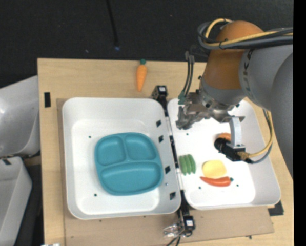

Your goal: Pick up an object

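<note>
From the overhead camera I see my arm [229, 55] reaching in from the right over the right bin [263, 188], with the pincer [186, 118] low near that bin's upper left corner, close to the divider between the two bins. I cannot tell from this angle how the pincer is set, and nothing is visibly held. The candidates lie in the lower half of the right bin: a green ridged toy vegetable [187, 164] just beside the divider, a yellow toy piece [214, 167] next to it, and a red chili pepper [216, 181] touching the yellow one's lower edge. An orange object [223, 136] peeks out beside the wrist hardware. I judge the green vegetable the cleanest target, since it sits apart from its neighbours; I would centre over it and close across its narrow width. The left bin [76, 199] holds a blue divided plate [127, 163], and a toy carrot [141, 75] lies on the bench [91, 76] beyond.
</note>
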`<state>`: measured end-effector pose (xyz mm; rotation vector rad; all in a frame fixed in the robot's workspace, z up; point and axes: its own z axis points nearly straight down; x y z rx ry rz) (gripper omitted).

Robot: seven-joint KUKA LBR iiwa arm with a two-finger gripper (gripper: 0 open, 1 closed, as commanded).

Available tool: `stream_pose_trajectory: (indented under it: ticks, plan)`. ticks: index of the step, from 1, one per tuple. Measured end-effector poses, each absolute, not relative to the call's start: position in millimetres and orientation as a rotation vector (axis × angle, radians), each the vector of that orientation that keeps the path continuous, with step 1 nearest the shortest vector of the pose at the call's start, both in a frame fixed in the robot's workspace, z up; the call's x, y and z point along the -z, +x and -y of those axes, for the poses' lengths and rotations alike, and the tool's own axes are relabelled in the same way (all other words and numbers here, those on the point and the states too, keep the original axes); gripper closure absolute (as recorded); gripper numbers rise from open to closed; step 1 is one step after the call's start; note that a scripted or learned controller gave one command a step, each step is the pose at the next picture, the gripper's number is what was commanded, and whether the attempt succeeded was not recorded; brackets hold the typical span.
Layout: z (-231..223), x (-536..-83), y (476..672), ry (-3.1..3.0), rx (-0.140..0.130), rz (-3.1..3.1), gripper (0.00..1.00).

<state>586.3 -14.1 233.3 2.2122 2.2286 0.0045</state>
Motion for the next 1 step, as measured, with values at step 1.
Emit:
stream_pose_trajectory:
  ticks: [1]
  plan:
    - [-42.8,-242.6,607.8,2.212,-0.005,-2.229,1.0]
